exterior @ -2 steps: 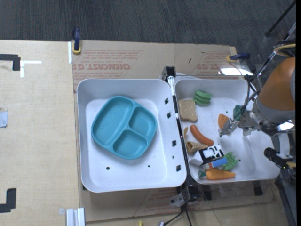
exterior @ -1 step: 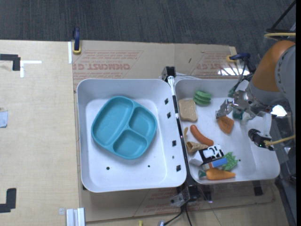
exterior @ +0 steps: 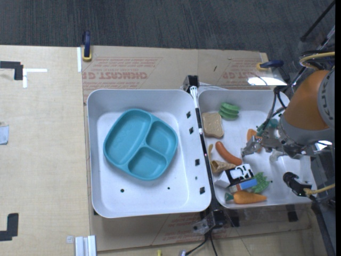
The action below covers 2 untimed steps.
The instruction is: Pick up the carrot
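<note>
The carrot (exterior: 249, 197) is orange and tapered. It lies on its side along the front wall of the right bin (exterior: 277, 193), below a black-and-white box (exterior: 239, 173). My gripper (exterior: 252, 146) hangs over the middle of the right bin, well behind the carrot and apart from it. The gripper sits just right of a red sausage (exterior: 228, 152). A small orange piece (exterior: 250, 135) shows right beside the gripper. The grey arm with its orange band (exterior: 311, 101) reaches in from the right.
The right bin also holds a bread slice (exterior: 212, 124), green slices (exterior: 229, 110), a leafy green piece (exterior: 260, 183) and a tan scrap (exterior: 218, 166). A blue divided plate (exterior: 140, 143) lies in the left bin (exterior: 101, 196).
</note>
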Motion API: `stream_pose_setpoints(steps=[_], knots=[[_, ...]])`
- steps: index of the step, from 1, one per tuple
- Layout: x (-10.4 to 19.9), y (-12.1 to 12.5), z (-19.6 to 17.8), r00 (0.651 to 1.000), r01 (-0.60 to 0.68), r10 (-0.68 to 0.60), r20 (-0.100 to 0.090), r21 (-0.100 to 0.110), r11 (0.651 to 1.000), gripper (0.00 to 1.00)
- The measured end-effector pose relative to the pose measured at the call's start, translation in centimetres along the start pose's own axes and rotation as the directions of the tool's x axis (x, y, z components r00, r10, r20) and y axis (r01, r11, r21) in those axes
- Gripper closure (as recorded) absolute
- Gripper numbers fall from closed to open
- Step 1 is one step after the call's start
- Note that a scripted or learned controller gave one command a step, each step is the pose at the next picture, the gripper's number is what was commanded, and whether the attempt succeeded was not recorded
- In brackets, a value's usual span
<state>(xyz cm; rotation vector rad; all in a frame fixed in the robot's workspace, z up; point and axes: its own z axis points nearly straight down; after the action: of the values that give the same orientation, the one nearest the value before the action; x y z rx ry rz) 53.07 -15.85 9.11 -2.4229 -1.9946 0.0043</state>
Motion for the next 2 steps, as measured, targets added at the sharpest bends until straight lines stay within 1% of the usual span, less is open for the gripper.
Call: stream_pose_setpoints(steps=[1, 2], knots=[[-3.01, 5.49, -0.06, 0.852, -0.523, 0.523, -0.005, 0.005, 0.852, 0.00], [-2.88, 5.51, -1.00, 0.857, -0.515, 0.515, -0.003, 0.008, 0.857, 1.00]])
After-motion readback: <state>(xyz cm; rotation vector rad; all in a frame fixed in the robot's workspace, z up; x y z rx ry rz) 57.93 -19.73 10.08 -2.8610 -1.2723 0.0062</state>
